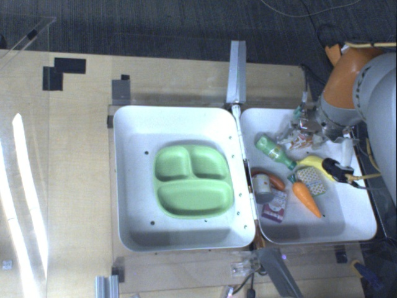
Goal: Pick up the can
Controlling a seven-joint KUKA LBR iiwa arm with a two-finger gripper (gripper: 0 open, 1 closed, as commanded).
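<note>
The arm (366, 85) reaches in from the right and hangs over the far part of the right bin (356, 225). Its claw (305, 128) sits low among the clutter near the far wall of that bin, close to the green bottle (273, 149) and some crumpled wrapping (299, 143). Whether the claw is released or clenched cannot be told from this view; nothing is seen held in it.

The can (261, 185) lies on the near-left side of the right bin, just beside the divider between the two bins. It appears to lie on its side, silver with a reddish band, touching or nearly touching a small purple packet (275, 207). A carrot (306, 198) lies near it on the right, and a yellow object (313, 162) sits beyond the carrot. The left bin (133, 228) carries a green divided tray (193, 180).

Judged step: approach, with the grasp not yet made. The claw stands apart from the can, with the bottle between them.

The next move calls for:
1. Lifting the claw clear of the clutter.
2. Carrying it toward the near-left part of the right bin, above the can.
3. Turning it to span the can across its round body.
4. Descending without striking the divider or the packet.
</note>
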